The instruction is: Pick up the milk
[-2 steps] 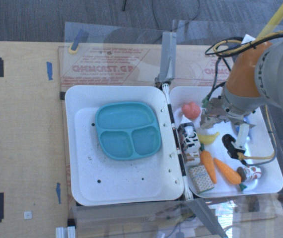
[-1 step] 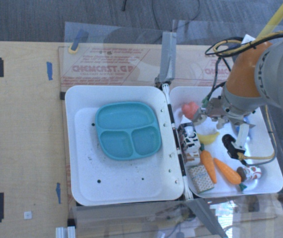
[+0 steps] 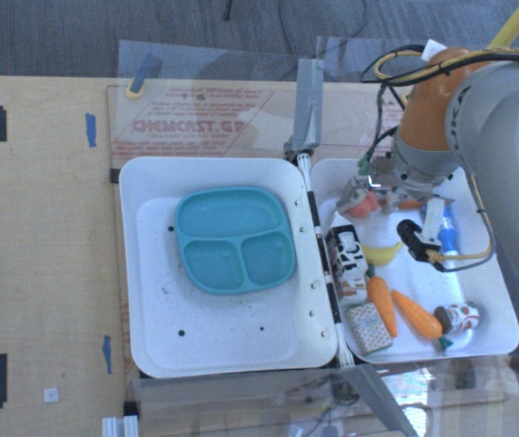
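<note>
My arm (image 3: pixel 505 144) was bulky and grey, with a glossy orange band (image 3: pixel 434 107) above the wrist and yellow-and-black cables (image 3: pixel 396 62) looping round it.

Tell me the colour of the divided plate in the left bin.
Teal-blue plate, clear in the camera view.

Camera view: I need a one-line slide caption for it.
KUKA arm over the right bin of toy food; teal divided plate sits in the left bin.
</note>
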Controlling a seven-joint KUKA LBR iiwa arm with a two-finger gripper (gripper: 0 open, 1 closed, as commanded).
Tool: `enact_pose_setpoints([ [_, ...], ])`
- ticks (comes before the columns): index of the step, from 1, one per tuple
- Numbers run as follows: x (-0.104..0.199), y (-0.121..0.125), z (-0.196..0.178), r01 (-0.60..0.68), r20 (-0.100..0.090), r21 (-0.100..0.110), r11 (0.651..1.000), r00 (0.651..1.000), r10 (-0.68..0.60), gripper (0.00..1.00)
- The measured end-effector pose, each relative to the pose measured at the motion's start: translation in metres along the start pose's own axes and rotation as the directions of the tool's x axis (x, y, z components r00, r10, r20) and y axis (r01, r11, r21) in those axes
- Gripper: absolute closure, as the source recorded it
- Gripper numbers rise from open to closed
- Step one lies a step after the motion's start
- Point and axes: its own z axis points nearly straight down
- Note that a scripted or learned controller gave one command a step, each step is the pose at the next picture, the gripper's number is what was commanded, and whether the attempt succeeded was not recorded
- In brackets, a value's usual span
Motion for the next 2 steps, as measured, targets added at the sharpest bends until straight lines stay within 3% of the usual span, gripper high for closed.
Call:
enact_pose_setpoints([
  [1, 0.006, -0.033, -0.001, 0.052, -0.002, -0.003, 0.999, 0.999, -0.052, 0.00],
  [2, 0.037, -0.013, -0.098, 0.053, -0.001, 0.000, 0.999, 0.999, -0.053, 0.00],
])
